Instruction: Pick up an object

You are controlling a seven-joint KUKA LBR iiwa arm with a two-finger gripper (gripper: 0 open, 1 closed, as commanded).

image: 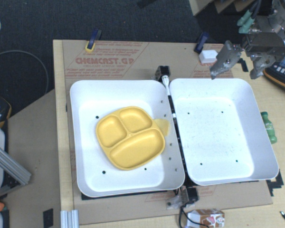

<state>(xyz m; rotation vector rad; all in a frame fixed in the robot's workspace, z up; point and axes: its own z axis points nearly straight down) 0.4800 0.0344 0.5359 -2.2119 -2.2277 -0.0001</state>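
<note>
Here, in the camera view, the yellow divided plate (pixel 130 137) lies in the left bin (pixel 80 127), long axis two-to-eight o'clock; the gripper (pixel 237 68), fingers spread and holding nothing, hovers well apart at two o'clock

Yellow divided plate (pixel 129 137) lies in the white left bin (pixel 80 127). White right bin (pixel 256 127) carries fine dark speckles. Tan board (pixel 61 80) bears red lettering; yellow-and-blue clamp (pixel 91 41) sits at its far edge.
</note>
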